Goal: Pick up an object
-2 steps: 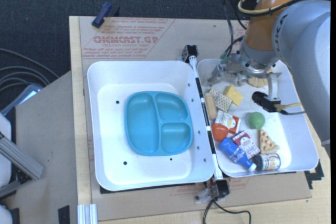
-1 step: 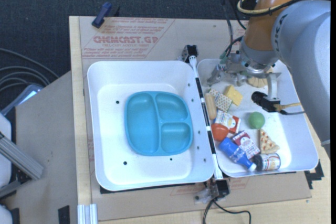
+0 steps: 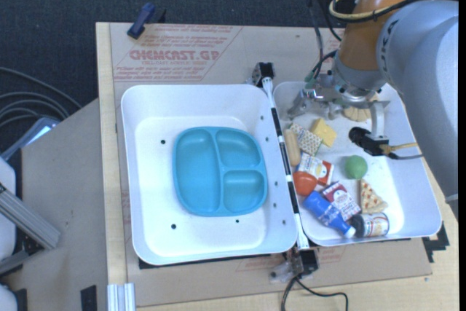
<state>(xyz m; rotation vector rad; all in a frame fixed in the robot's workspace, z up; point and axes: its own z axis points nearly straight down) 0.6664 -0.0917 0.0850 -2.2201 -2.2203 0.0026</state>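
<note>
Blue bottle [image 3: 329, 212] in right bin [image 3: 415, 189], "CHEMCAST GP" board [image 3: 175, 54], tool [image 3: 336, 103] state unclear

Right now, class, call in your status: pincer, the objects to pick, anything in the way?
Pincer low over right bin's far end, grip unclear. Green ball, blue bottle, packets crowded there, none held. Blue tray alone in left bin.

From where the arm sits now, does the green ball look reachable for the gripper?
Probably yes. The green ball lies in the right bin with open floor around it, nothing stacked on it, and the gripper is over that bin's far end.
</note>
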